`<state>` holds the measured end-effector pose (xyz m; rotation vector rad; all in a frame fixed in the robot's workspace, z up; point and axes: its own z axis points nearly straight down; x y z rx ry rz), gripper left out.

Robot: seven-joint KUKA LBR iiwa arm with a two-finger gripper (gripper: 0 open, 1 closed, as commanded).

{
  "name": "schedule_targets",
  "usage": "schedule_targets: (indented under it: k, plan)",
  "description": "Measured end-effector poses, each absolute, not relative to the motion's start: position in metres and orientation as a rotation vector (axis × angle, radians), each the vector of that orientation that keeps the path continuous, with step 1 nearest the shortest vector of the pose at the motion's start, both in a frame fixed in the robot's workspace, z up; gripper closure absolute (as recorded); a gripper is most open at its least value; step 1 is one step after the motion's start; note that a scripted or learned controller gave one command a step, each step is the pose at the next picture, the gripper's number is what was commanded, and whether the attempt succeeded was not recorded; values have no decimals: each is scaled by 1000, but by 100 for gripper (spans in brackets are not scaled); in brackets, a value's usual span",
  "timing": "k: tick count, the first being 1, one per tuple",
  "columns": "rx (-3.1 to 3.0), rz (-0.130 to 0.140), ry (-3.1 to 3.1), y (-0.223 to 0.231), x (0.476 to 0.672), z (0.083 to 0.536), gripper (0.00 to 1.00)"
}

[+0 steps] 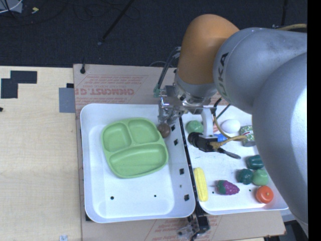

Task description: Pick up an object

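Note:
My gripper point(164, 124) hangs over the right edge of the left bin point(95, 195), just beside the green divided plate point(134, 147). A small round brown object point(163, 130) sits between the fingertips, and the gripper is shut on it. The brown object hovers by the plate's upper right corner. The grey arm with its orange band reaches in from the right and hides part of the right bin point(220, 209).
The right bin holds a yellow corn cob point(200, 183), a purple piece point(228, 187), an orange ball point(264, 194), several green pieces point(255, 161), a white egg point(230, 126) and a green lump point(194, 126). Cardboard lies under both bins.

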<state>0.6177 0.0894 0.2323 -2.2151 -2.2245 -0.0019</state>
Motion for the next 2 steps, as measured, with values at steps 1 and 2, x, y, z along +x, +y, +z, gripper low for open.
schedule_targets:
  k: [1,2]
  plan:
    - [-2220,3,-2220,104,631,217,100]
    - [-2221,0,-2221,100,629,238,100]
